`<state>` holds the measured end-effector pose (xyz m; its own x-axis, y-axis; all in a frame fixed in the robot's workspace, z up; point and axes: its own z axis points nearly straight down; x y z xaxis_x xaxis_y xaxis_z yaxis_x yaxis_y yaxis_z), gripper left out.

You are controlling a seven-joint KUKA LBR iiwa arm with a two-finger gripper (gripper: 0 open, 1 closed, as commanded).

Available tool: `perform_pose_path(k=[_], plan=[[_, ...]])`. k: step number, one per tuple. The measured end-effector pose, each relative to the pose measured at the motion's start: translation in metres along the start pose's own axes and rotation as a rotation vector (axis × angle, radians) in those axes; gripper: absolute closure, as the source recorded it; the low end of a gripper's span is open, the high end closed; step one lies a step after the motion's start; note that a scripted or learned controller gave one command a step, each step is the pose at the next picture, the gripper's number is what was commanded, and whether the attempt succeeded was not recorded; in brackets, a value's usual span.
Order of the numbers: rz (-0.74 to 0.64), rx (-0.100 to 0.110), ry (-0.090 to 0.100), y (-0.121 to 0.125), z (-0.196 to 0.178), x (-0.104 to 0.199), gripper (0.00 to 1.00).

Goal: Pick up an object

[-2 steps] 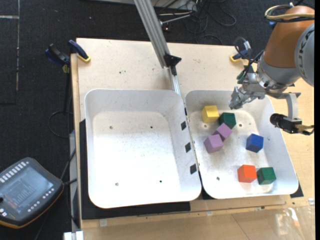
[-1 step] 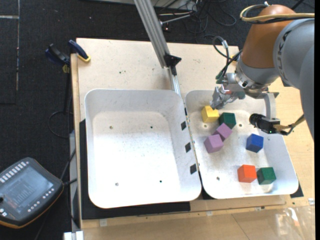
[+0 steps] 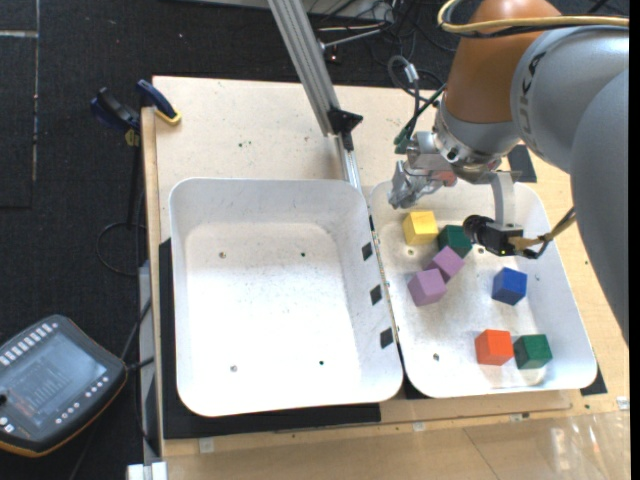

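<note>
Yellow block [image 3: 421, 226]: a cube in the right bin [image 3: 560, 313], near its top left corner, lying flat; no long axis, edges roughly square to the bin walls.
Dark green block [image 3: 456, 238]: just right of the yellow one, partly hidden by a purple block.
Purple blocks: two, upper [image 3: 449, 261] and lower [image 3: 428, 286], touching corner to corner, turned diagonally.
Blue block [image 3: 509, 286]: apart, mid-bin to the right.
Orange block [image 3: 493, 347] and green block [image 3: 533, 350]: side by side near the bottom edge.
Gripper [image 3: 408, 194]: above the bin's top left, just over the yellow block; whether its fingers are apart or together cannot be told; nothing visibly held.
Left bin [image 3: 190, 268]: white, beside the right bin.
Pendant [image 3: 50, 383]: lower left, off the bench.
</note>
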<state>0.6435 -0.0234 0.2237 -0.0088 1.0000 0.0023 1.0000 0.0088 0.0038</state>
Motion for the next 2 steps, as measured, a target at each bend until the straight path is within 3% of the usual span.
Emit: perform_pose_path(k=[2], plan=[[0.002, 0.001, 0.0, 0.012, -0.015, 0.11, 1.0]])
